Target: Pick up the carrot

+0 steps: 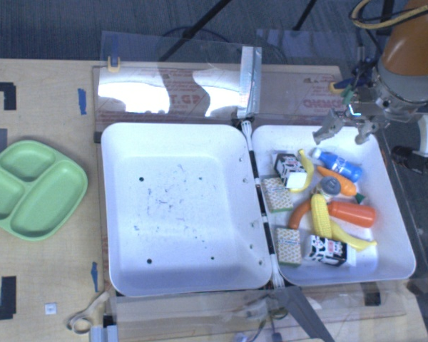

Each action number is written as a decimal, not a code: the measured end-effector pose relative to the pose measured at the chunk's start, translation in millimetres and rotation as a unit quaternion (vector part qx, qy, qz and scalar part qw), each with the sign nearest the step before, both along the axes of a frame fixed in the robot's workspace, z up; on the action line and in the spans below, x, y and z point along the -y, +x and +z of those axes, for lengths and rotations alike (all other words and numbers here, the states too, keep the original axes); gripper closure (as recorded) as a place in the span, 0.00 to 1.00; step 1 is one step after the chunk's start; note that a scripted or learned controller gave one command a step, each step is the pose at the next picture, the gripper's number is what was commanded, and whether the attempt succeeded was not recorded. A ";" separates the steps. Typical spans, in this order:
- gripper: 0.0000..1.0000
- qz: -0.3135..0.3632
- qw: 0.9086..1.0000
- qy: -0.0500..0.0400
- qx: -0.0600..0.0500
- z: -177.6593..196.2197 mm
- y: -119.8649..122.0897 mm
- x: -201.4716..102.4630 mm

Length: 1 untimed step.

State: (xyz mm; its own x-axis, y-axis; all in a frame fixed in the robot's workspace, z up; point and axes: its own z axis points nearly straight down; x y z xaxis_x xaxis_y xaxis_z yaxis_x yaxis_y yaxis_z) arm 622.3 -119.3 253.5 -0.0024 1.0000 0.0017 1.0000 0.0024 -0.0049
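White right bin [396, 258] carries all the clutter; near to far: a black-and-white printed carton [327, 250] at the near edge, a small patterned packet [288, 246] just left of it by the divider. A yellow corn cob [320, 215] stands roughly on end in the middle, a banana [353, 239] curving out from under it toward the near right. The carrot [352, 213], orange-red and fat, lies across the bin just right of the corn, touching or nearly touching it. An orange sausage-shaped piece [298, 215] leans against the corn's left side. Farther back: a second patterned packet [276, 193], a white block [297, 181], another small dark printed box [289, 164], a thin yellow curved piece [307, 167], a grey round cap-like thing [331, 186] on a smaller orange item [340, 182], then a blue bottle [342, 167] lying down.

Left bin [128, 155] is beside it, divider between. Green divided plate [33, 189] sits on the bench well left.

Gripper [347, 130] hangs over the right bin's far edge, fingers spread wide, nothing between them. Well apart from the carrot.
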 end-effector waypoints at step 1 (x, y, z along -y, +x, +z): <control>0.00 0.123 0.992 0.001 0.001 -104.1 -30.8 78.6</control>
State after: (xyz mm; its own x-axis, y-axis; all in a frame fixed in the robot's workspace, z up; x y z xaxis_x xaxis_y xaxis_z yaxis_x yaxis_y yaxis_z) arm 591.5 -197.9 149.4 -0.2461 0.9693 0.0030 0.9692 0.2461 -0.0030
